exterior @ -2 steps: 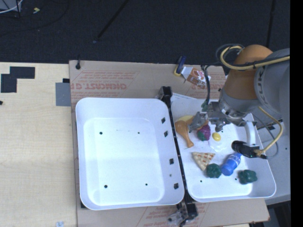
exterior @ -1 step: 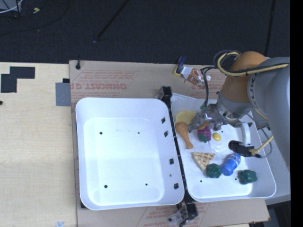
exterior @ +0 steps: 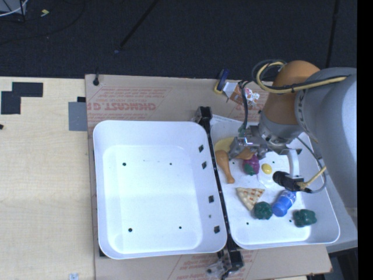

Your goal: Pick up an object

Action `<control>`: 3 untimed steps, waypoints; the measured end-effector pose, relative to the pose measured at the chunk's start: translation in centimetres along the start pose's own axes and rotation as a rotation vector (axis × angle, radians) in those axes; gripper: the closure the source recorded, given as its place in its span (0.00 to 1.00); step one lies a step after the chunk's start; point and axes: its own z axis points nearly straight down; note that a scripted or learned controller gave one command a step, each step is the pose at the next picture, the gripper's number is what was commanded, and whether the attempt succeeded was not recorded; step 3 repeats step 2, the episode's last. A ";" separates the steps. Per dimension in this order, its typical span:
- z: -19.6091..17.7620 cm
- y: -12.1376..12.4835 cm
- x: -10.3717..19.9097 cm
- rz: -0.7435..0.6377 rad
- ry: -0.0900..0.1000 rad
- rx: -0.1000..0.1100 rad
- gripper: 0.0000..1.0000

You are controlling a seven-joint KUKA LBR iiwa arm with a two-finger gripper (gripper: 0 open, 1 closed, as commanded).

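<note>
- Where the grey arm reaches in from 3 o'clock, its orange band sits above the wrist and its tool (exterior: 249, 149) hangs low over the upper part of the right bin (exterior: 326, 229).
- How far the tool is open cannot be told, nor whether it has hold of anything; its tip is crowded against the small items beneath it.
- Two shallow white bins lie side by side on the surface (exterior: 41, 185): the left bin (exterior: 108, 238) toward 9 o'clock and the right bin toward 3 o'clock.
- Seven small objects can be counted in the right bin, all loose toys.
- One purple object (exterior: 251, 166) lies just under the tool, touching or nearly touching it.
- One orange carrot-shaped piece (exterior: 225, 165) lies at 9 o'clock of the purple object, along the bin's left wall.
- One small yellow round piece (exterior: 266, 168) sits just at 3 o'clock of the purple object.
- One tan pizza-like wedge (exterior: 250, 196) lies at 6 o'clock of the purple object.
- One blue cylinder (exterior: 283, 203) lies at 3 o'clock of the wedge.
- Two dark green lumps: the first green lump (exterior: 262, 210) touches the blue cylinder's lower end, and the second green lump (exterior: 303, 217) lies apart at 3 o'clock.
- One brown cardboard sheet (exterior: 145, 101) with red printing lies under both bins.
</note>
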 end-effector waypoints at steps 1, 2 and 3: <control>-1.1 0.1 0.0 0.002 0.001 -0.001 1.00; -10.5 0.3 7.9 -0.015 0.018 -0.003 1.00; -10.5 0.3 7.9 -0.015 0.018 -0.003 1.00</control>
